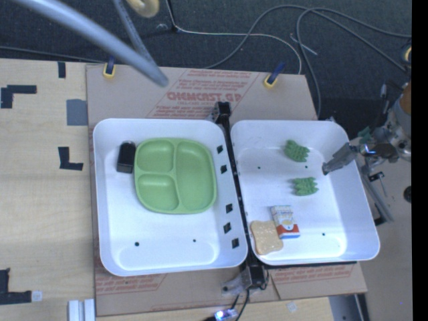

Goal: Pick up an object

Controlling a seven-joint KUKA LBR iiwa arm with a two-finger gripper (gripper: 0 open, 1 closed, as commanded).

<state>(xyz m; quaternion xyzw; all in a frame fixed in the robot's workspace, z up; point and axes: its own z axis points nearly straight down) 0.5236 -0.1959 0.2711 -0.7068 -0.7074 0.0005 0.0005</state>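
At the right bin's (348,246) right rim the pincer (332,165) hangs, its spread beyond telling, with the nearest green broccoli piece (305,186) just left and slightly below it.

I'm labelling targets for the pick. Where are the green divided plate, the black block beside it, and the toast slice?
Green divided plate (176,176): camera view, centre where the dividers meet.
Black block (126,157): camera view, its top face.
Toast slice (266,237): camera view, middle of the tan face.
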